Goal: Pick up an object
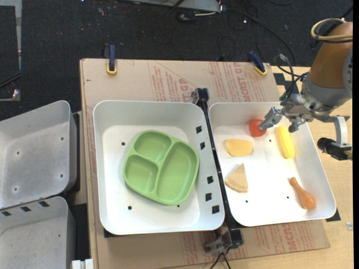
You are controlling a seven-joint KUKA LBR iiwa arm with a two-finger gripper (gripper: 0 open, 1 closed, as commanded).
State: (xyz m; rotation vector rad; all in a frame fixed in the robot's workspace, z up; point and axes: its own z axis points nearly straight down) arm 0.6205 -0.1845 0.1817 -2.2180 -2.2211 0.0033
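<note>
A dark speckled floor (pixel 50 32) strewn with black cables (pixel 263 21) surrounds the cardboard-topped bench (pixel 162 77).

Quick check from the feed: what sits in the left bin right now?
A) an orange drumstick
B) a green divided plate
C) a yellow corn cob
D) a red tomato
B: the green divided plate lies alone in the left bin; the food items are all in the right bin.

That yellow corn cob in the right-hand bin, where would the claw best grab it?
Probably across the middle of the corn cob, from straight above. It lies flat and long, running toward the camera, so fingers closing on its narrow sides should fit. The gripper is near its far end.
</note>
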